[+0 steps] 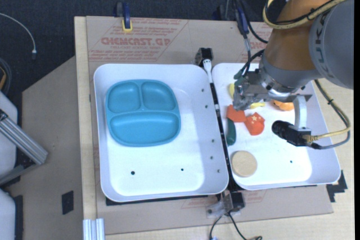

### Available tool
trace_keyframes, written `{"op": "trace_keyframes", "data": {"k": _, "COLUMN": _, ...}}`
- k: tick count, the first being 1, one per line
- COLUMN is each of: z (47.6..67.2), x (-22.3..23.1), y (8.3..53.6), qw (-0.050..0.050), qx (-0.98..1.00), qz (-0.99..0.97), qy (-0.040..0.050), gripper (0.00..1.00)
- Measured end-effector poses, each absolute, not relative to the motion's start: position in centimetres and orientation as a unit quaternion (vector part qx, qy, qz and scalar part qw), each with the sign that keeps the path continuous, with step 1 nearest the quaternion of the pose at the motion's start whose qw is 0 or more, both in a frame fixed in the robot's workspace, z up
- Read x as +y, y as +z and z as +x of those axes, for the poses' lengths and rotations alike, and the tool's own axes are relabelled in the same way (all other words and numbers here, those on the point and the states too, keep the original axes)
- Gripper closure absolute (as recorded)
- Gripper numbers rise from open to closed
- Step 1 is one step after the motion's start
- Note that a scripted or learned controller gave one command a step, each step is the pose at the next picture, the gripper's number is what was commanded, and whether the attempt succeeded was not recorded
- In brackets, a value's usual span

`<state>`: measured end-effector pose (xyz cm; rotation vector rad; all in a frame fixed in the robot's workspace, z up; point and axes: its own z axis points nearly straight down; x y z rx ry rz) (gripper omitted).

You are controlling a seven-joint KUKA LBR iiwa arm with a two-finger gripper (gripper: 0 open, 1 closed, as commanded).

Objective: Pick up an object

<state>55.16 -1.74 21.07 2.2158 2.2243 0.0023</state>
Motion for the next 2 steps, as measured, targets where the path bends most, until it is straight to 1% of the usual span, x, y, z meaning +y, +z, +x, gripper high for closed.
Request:
{"op": "trace_keyframes", "data": {"k": 1, "z": 56.6, "x": 3.1, "y": 20.4, "qw": 0.001, "qx": 0.709, "qz": 0.705, "qy": 0.0011, "gripper": 1.0}}
{"op": "trace_keyframes", "data": {"k": 2, "z": 58.0, "x": 8.2, "y": 22.0, "qw": 0.001, "qx": 0.709, "qz": 0.705, "qy": 0.002, "gripper": 1.0}}
